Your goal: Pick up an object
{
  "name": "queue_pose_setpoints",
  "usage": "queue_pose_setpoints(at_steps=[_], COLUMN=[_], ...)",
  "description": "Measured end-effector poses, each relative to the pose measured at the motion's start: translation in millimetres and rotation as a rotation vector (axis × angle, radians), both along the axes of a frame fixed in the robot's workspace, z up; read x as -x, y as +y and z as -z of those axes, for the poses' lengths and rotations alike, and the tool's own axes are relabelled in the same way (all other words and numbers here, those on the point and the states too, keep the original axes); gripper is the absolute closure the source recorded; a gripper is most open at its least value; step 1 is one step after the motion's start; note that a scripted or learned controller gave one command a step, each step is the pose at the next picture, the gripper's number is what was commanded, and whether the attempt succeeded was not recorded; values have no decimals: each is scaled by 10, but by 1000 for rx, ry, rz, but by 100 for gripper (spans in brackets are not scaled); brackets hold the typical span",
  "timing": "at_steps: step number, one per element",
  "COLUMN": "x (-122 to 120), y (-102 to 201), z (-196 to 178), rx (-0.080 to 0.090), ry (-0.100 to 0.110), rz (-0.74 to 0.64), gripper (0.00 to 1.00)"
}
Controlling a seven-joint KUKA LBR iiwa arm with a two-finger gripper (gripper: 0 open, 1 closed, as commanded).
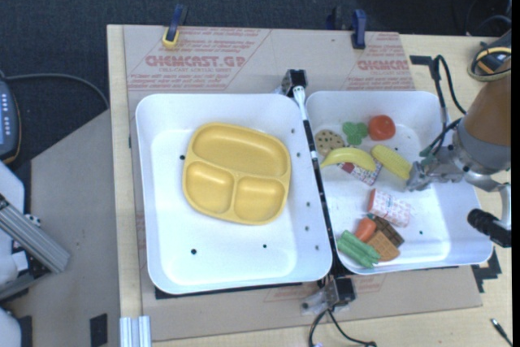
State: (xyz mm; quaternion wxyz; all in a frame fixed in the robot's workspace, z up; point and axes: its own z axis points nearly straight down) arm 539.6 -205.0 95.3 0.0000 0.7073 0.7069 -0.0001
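Two white bins (154,199): one yellow tray (236,172), two bananas (351,158).

Two white bins (162,199) sat side by side; left held one yellow tray (236,172), right one about nine food items (382,127).

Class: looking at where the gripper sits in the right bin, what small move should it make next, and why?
Probably ease the gripper left and down onto the yellow corn piece. It sits just beside that piece, with nothing seen held, so this is the shortest approach.
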Motion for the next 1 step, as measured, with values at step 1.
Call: queue_pose_setpoints(at_steps=[1], x=[-85], y=[25], z=[-613], rx=[3], ry=[-8], rz=[-2], gripper=[100])
